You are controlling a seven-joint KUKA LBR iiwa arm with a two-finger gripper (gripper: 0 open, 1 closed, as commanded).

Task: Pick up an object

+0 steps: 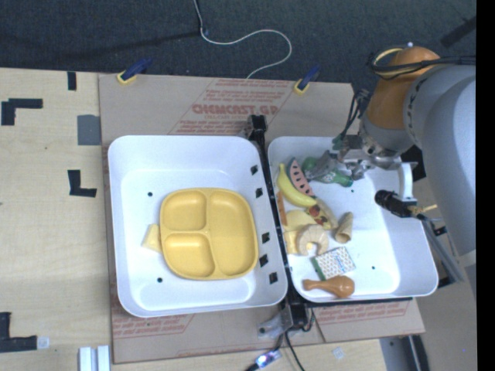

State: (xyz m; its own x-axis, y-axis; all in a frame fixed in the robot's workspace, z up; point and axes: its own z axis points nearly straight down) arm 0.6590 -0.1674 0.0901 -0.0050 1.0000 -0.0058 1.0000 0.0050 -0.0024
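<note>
In the right bin (pixel 402 273), toy food is heaped at its left side: a drumstick (pixel 331 286) nearest, a banana (pixel 292 192) beyond. Farther back, the gripper (pixel 340 167) hovers over the heap; its fingers' state can't be made out.

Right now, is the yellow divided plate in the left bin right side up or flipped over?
Right side up. The yellow divided plate lies flat in the left bin with its three compartments facing the camera, their raised dividers visible.
</note>
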